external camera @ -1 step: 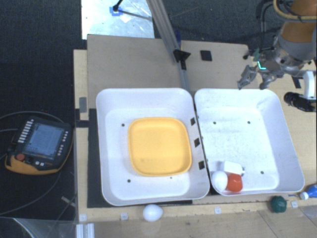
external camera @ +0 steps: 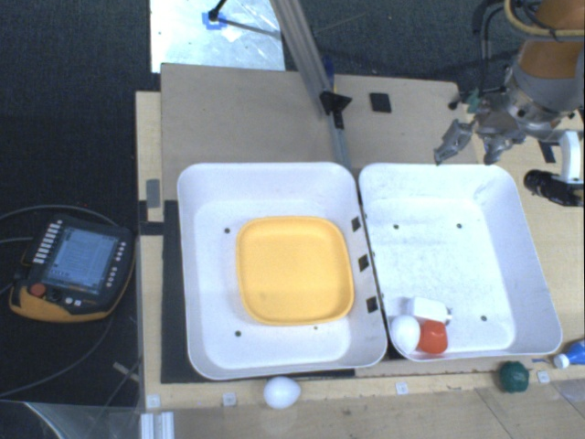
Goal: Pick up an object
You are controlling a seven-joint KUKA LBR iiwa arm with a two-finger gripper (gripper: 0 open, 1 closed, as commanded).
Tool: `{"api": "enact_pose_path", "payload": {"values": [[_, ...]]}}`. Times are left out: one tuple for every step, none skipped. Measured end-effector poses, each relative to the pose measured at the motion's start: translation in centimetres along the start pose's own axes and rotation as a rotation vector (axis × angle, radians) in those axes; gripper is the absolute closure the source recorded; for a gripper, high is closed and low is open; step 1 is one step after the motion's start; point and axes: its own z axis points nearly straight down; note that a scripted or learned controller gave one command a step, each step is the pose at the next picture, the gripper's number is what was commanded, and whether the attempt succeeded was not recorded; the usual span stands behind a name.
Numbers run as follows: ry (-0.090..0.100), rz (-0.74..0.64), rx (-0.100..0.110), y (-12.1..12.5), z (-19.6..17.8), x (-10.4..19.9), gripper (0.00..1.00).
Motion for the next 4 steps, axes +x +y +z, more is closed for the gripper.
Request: {"api": "enact_pose_path", "payload": {"values": [[0.000, 0.000, 0.004, 0.4, 5.5, 0.9, 0.00], [0.000, 0.000, 0.002, 0.4, 9.7, 1.1, 0.00], [0.000, 0.001, 0.004, 0.1, 15.8, 0.9, 0.00], [-0.001, 0.001, -0.001, 0.3, 14.5, 0.8, 1.00]]}}
